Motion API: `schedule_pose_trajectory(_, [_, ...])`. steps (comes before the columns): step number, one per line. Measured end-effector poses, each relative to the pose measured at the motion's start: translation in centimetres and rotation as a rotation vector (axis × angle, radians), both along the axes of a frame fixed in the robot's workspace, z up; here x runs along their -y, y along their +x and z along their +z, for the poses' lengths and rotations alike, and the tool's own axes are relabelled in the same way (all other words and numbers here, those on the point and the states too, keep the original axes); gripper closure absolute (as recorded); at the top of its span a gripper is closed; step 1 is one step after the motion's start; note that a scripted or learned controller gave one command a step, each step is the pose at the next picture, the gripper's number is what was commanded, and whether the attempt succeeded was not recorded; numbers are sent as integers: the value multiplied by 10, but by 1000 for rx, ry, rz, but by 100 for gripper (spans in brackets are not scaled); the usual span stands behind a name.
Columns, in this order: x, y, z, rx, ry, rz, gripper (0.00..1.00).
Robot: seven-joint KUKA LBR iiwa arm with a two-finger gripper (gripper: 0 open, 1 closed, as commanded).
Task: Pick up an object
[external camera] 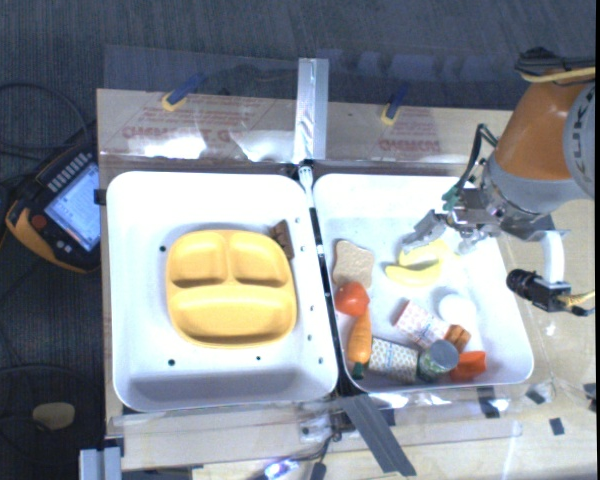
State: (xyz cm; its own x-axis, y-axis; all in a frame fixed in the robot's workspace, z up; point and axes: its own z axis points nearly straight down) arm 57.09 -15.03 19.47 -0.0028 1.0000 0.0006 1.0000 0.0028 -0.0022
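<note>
My gripper (pixel 445 236) hangs over the back of the right bin (pixel 380 193), open, with nothing between its fingers. Its left finger (pixel 421 233) reaches down toward a pale yellow banana-like piece (pixel 416 268) lying just below it. Other toy foods lie in this bin: a bread slice (pixel 354 262), a red tomato (pixel 351 299), an orange carrot (pixel 359 341), a white round piece (pixel 453 308), a patterned can on its side (pixel 394 359), a dark-lidded tin (pixel 439 359) and a red piece (pixel 469 366).
The left bin (pixel 140 368) holds a yellow divided plate (pixel 230 286) with a small brown item (pixel 281 234) at its far right corner. A handheld controller with cables (pixel 60 208) lies left of the bench. The bins' shared wall (pixel 320 268) runs down the middle.
</note>
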Motion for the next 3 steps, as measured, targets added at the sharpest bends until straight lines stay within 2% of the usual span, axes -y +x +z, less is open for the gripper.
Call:
schedule_pose_trajectory(1, [-23, 3, -52, -3, 1, -206, 0])
schedule_pose_trajectory(2, [5, 22, -105, 14, -6, -107, 0])
schedule_pose_trajectory(3, [-14, -27, -105, 16, -6, 100, 0])
